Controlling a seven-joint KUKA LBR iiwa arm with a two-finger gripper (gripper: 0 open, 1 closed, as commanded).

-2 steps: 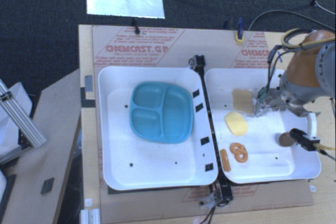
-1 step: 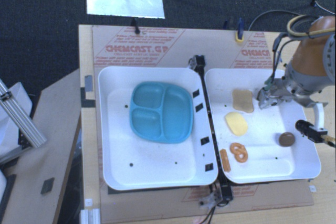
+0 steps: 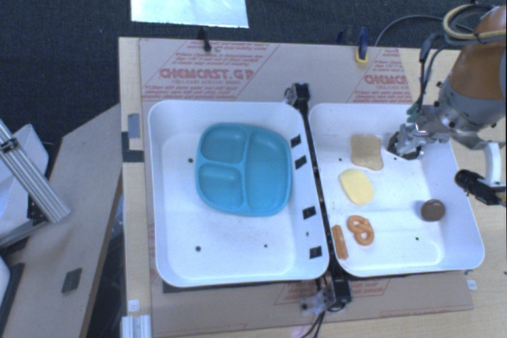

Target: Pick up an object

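The gripper (image 3: 405, 140) is seen low over the far part of the right bin (image 3: 459, 249), just right of the beige bread slice (image 3: 367, 151); whether anything is pinched cannot be told, as its tip is small and blurred. The bread slice is taken as the likeliest object: it lies immediately left of the gripper, its long axis running roughly front to back, with the yellow piece (image 3: 357, 187) nearer the camera, the pretzel (image 3: 361, 230) and orange stick (image 3: 339, 241) nearer still, and the brown round piece (image 3: 432, 210) to the right. The arm (image 3: 475, 87) is extended in from the right, its wrist bent downward toward the bread slice.
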